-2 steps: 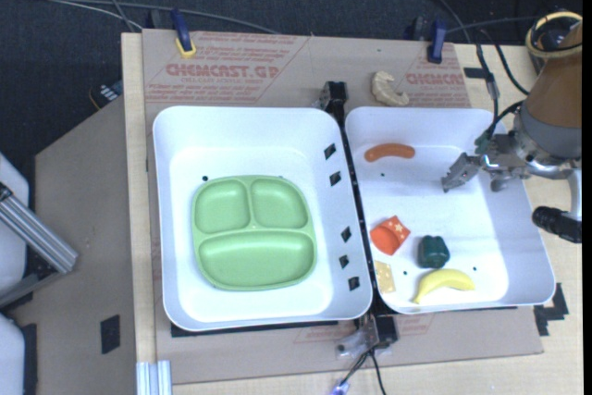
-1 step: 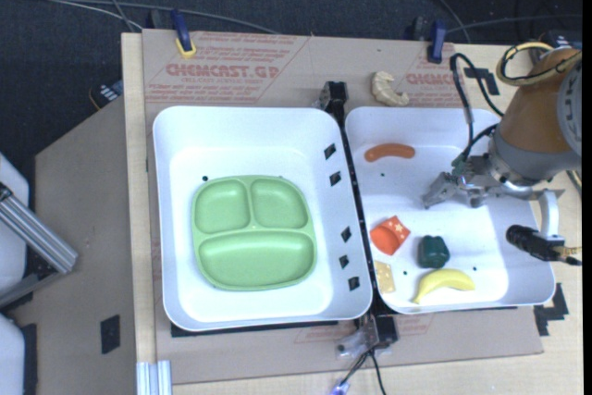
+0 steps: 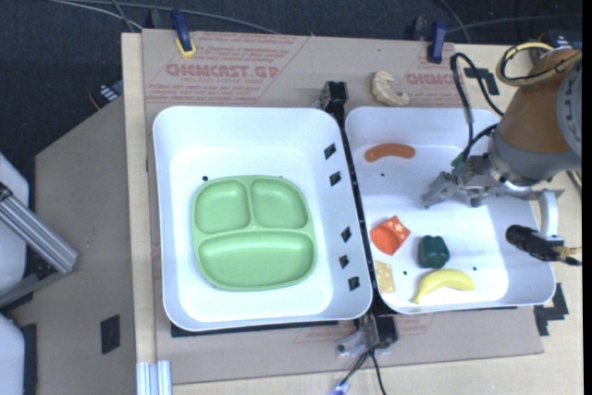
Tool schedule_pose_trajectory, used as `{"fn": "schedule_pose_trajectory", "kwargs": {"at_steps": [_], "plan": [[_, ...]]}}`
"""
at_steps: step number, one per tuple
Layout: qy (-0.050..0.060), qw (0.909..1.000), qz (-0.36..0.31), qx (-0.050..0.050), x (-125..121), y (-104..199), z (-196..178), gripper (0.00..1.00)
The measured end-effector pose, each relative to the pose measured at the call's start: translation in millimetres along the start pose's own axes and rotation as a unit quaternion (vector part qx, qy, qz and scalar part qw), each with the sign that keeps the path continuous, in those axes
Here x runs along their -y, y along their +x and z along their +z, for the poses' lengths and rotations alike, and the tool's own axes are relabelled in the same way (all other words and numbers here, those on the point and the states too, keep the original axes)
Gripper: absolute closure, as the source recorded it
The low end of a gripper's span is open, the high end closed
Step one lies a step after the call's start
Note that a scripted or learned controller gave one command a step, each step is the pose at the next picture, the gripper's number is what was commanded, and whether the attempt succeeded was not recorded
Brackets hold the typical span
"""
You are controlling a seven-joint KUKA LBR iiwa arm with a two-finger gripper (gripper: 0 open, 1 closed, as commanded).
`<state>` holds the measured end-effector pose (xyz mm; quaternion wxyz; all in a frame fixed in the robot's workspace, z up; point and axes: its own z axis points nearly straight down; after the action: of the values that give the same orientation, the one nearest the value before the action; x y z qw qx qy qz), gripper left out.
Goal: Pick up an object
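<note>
The gripper (image 3: 444, 191) hangs in the right bin (image 3: 481, 127), fingers spread, nothing between them. The sausage (image 3: 389, 152) lies just up-left of it, apart. The orange piece (image 3: 389, 235), dark green object (image 3: 433, 250) and banana (image 3: 443, 284) lie nearer the front wall. A green divided plate (image 3: 254, 231) occupies the left bin (image 3: 176, 162).

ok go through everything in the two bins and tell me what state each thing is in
green divided plate: flat in the left bin, compartments bare
sausage: lying loose, right bin
orange-red piece: lying loose
dark green piece: resting above the banana
banana: lying near the front wall
cracker: flat
gripper: over the right bin, holding nothing
</note>
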<state>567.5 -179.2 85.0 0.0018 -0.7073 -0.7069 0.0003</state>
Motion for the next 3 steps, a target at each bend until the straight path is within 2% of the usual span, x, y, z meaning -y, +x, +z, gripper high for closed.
{"fn": "schedule_pose_trajectory", "kwargs": {"at_steps": [1, 3], "plan": [[-0.001, 1.0, 0.0, 0.0, -0.8, 0.1, -11.3, 1.0], [-0.005, 1.0, -0.001, 0.002, -1.8, 10.5, -119.4, 1.0]]}}
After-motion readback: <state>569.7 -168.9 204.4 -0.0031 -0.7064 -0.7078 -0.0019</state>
